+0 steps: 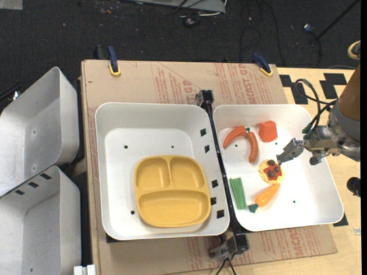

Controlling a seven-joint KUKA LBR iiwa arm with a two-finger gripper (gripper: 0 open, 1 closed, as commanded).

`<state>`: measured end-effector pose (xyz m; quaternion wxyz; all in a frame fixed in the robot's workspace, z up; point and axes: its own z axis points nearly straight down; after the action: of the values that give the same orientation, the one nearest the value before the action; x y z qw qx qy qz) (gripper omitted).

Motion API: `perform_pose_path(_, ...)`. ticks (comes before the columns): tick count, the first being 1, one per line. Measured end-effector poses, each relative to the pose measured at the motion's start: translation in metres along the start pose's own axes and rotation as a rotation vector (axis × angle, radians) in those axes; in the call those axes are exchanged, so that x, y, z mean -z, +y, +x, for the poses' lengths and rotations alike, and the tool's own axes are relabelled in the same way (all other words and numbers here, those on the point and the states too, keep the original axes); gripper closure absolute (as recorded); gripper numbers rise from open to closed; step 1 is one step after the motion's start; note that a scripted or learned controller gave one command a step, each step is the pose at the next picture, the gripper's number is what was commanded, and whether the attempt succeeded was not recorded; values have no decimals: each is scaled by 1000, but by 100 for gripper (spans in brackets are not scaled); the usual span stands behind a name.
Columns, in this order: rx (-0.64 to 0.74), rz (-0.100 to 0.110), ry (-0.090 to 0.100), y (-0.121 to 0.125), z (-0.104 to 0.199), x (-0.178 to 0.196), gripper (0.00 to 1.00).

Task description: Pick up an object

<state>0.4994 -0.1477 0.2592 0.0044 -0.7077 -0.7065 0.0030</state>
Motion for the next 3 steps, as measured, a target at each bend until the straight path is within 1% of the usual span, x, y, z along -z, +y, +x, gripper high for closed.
perform_pose_path(1,3,-10,-2,2,0,5,0)
perform_pose_path(2,0,-6,-1,-5,4,-43,0)
perform_pose_path(3,-1,-5,-1,-10,-2,-90,0)
